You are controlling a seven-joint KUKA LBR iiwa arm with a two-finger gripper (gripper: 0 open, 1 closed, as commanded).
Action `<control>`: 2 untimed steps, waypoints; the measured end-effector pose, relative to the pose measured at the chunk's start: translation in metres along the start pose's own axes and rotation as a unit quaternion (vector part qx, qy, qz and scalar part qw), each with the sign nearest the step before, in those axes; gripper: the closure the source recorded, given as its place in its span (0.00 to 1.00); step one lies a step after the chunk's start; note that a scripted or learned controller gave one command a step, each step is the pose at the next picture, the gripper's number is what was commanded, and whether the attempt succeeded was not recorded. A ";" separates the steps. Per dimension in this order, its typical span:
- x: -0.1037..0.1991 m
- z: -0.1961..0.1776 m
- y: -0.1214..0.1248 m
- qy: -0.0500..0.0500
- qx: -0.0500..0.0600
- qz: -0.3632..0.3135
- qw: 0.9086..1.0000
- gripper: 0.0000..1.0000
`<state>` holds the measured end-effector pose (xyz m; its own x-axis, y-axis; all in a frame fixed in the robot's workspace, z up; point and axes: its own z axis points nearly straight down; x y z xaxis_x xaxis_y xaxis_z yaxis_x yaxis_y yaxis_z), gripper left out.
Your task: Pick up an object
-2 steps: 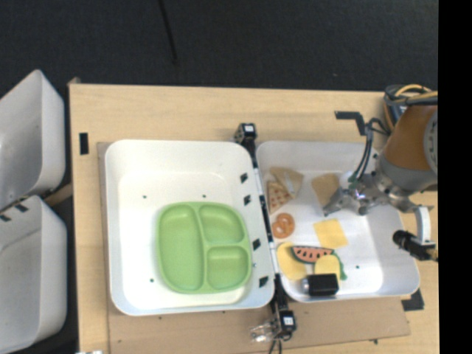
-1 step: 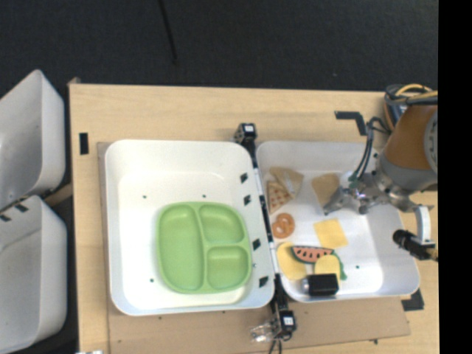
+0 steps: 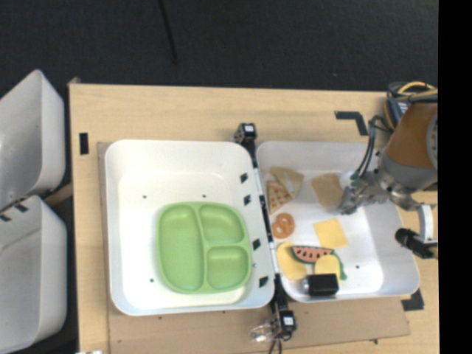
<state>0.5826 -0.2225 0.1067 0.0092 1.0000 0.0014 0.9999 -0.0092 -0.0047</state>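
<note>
Tan slice [image 3: 325, 189] lay in right bin [image 3: 391, 271], upper middle, just beside gripper [image 3: 348, 203]. Gripper low over bin floor at slice's right edge; jaws' state could not be told, nothing seen between them. Step judged: approach, grasp not yet made. Next move called for centring over slice, closing, lifting. Near: yellow square [image 3: 330, 233], orange ring [image 3: 282, 225], waffle wedge [image 3: 278, 193], watermelon slice [image 3: 313, 254], black block [image 3: 322, 285]. Left bin [image 3: 125, 198] held green tray [image 3: 203, 245]. Counter [image 3: 184, 113] beneath.
</note>
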 end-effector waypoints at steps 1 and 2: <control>0.001 -0.041 0.000 -0.001 -0.003 -0.003 1.000 1.00; 0.009 -0.087 0.003 -0.001 -0.004 -0.006 1.000 1.00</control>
<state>0.5858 -0.2140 0.1936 -0.0027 1.0000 -0.0014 1.0000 0.0027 0.0023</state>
